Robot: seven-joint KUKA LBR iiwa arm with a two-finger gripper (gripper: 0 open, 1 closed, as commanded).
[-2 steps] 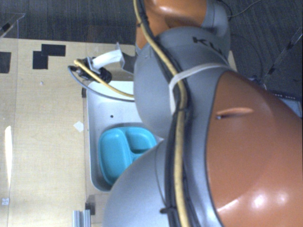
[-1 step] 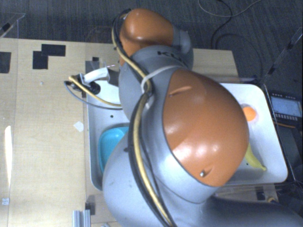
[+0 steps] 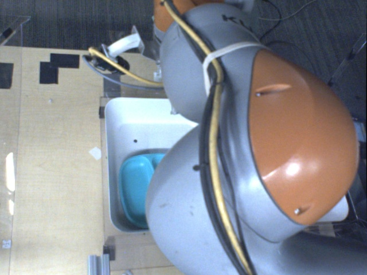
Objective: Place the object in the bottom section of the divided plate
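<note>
Turquoise divided plate [image 3: 136, 189] sits in the white bin [image 3: 123, 130], in the bin's lower-left part, close to the bin's left wall. Only the plate's left portion is visible; the rest is under the arm [image 3: 229, 153]. Can't make out section dividers clearly, just one faint ridge near the plate's top. Can't identify the object to be placed; nothing distinct is visible on the plate's exposed part.

Arm body covers most of the bin, grey links with a large orange cap to the right of the plate. Yellowish cable [image 3: 213, 153] runs down along the arm, cinched by a white tie [image 3: 229, 53] above the bin.

Tool: can't tell its state, it's hidden by the arm.

Bin rests on a light wood table [image 3: 51, 171]. Black markers [image 3: 57, 65] on the table above and left of the bin. Dark carpet floor [image 3: 69, 4] beyond the table's top edge.
</note>
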